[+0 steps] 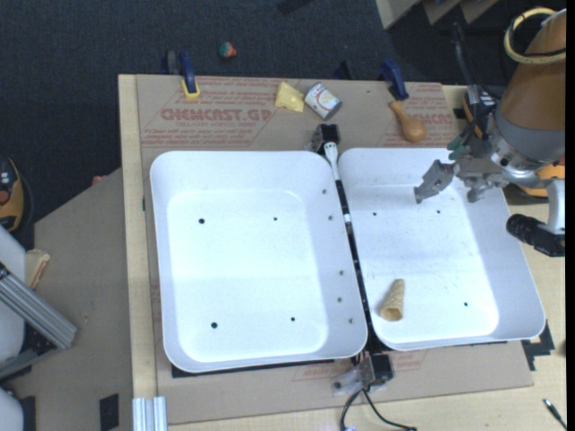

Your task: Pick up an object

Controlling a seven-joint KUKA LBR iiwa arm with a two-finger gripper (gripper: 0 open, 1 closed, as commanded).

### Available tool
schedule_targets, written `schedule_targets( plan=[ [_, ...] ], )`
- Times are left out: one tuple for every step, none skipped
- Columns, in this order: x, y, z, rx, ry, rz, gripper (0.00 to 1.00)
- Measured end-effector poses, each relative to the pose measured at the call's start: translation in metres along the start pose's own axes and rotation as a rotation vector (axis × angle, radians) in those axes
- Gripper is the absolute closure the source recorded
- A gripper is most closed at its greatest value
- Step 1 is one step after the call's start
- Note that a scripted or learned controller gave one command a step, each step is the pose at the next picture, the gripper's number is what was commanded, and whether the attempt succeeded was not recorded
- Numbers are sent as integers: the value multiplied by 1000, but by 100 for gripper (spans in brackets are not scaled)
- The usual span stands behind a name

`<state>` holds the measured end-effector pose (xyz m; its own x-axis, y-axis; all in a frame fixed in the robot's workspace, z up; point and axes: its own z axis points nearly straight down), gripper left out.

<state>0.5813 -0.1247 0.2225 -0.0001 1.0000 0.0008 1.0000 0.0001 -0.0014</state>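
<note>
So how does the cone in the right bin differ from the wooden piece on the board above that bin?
The cone lies inside the right bin near its lower rim; the wooden piece lies outside both bins on the brown board. The cone is pale tan and tapers to a point; the wooden piece is darker orange-brown with a rounded bulb end. Both lie flat, apart from the gripper.

I'm looking down at a slant from one fixed overhead camera, taking in both shallow white plastic bins (256,259), left of the claw (449,187).
</note>
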Motion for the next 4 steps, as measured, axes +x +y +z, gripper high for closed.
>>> schedule_targets(
  plan=[
    [0, 1, -11, -4, -1, -1, 100],
    [51, 34, -129, -17, -2, -7, 100],
    [144, 27, -95, 4, 2, -9, 100],
    [205, 27, -41, 7, 1, -6, 100]
  ],
)
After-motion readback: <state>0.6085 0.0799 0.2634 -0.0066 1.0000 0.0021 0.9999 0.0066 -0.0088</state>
